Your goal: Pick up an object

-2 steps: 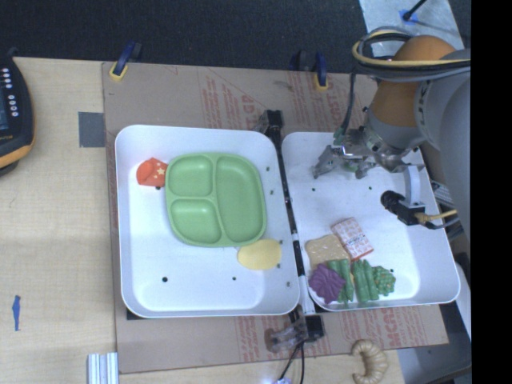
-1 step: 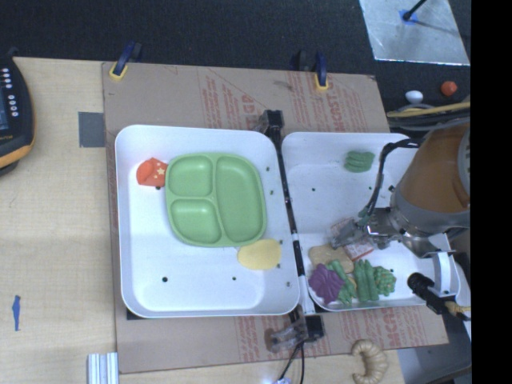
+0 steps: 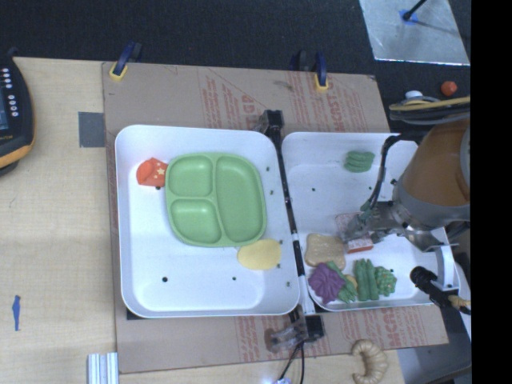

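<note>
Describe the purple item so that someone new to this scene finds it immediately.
Start at the right bin. The purple item lies in its near-left corner, just below a tan piece. Its green neighbours lie to its right; it alone is purple.

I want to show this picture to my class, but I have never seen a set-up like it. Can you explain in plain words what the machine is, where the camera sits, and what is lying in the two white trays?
One camera, fixed above a bench, looks down at a slant. The machine is a grey robot arm with an orange band, reaching in from the picture's right. Its tool hangs low over the right shallow white bin; whether it grips anything cannot be told. That bin holds toy food: a small green ridged piece near the top, and below the tool a tan bread-like slice, a purple bunch and some green vegetables. The left shallow white bin holds a green three-part plastic plate, a small red piece beside it and a pale yellow lump below it.
</note>
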`<state>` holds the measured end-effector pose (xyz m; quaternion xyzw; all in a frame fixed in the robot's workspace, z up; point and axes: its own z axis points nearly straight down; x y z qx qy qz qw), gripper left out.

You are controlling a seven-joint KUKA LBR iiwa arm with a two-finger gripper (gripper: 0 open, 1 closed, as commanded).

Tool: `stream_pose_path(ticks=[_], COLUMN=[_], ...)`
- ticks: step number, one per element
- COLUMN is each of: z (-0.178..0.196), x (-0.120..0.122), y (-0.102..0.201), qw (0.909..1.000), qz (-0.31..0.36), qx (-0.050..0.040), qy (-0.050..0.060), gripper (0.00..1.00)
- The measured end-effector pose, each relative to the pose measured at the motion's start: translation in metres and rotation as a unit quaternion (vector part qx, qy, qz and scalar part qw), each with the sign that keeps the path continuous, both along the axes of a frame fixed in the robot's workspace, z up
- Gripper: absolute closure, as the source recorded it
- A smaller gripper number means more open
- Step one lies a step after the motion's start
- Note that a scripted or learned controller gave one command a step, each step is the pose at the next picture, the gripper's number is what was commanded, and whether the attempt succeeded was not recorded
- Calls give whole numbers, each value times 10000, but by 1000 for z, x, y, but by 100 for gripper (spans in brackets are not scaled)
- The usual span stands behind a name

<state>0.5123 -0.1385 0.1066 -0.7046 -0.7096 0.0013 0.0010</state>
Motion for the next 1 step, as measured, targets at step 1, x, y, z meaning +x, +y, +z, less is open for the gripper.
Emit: stream_pose_path(ticks=[1], z=[90], x=[11], y=[92], qw=[10000], qz=[34], qx=[25], qy=[-45], gripper=[100])
